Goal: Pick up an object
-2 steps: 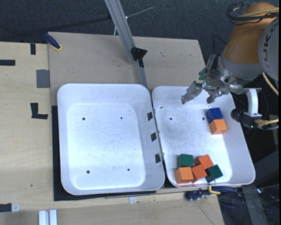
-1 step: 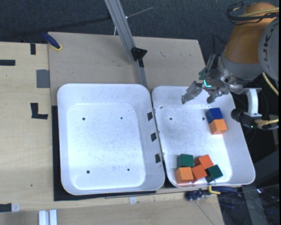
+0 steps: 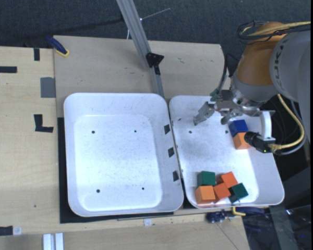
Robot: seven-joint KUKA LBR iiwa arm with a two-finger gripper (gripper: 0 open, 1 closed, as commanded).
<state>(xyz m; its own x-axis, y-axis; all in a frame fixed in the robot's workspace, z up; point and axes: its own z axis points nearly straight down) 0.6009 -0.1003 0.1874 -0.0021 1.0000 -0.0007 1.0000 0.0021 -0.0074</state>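
Note:
My gripper (image 3: 213,118) hangs over the far part of the right bin (image 3: 190,150), its two fingers spread open with nothing between them. Just right of it lie a blue block (image 3: 239,126) and, touching that, an orange block (image 3: 241,141). At the bin's near end sits a cluster: a green block (image 3: 206,178), an orange block (image 3: 205,194), two more orange blocks (image 3: 225,185) and a dark green block (image 3: 239,191).
The left bin (image 3: 73,139) stands beside the right one, with black clips along the shared wall (image 3: 170,151). A slanted metal pole (image 3: 138,30) runs from the top down to the bins' far edge. The arm's cables (image 3: 289,139) loop at the right.

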